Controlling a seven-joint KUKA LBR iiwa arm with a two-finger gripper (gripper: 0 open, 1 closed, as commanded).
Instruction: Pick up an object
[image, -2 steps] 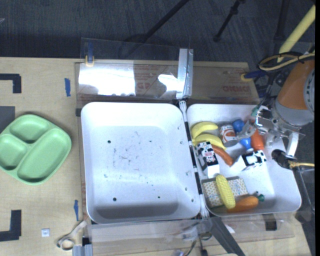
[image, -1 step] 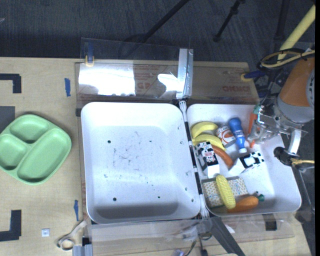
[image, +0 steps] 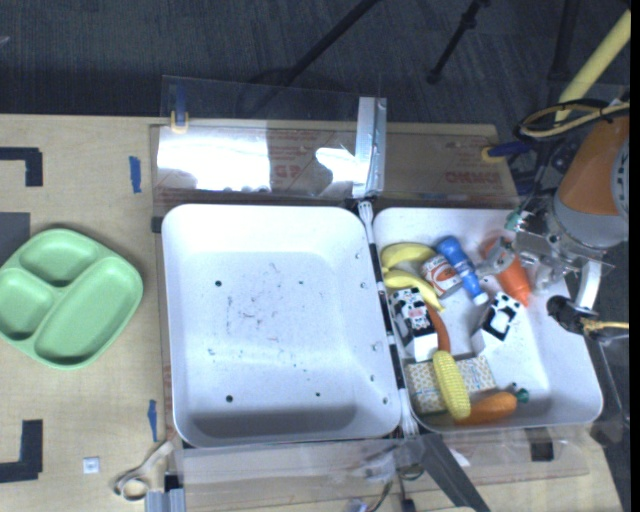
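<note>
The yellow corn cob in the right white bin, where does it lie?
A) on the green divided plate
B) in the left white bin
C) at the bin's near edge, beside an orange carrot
C: the yellow corn cob lies at the near edge of the right white bin, beside the orange carrot.

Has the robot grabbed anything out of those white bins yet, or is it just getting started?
Nothing looks picked up yet. The banana, corn and carrot all lie in the right bin. The gripper sits over that bin's right edge, with nothing visibly between its fingers. The whole pick is still left.
</note>
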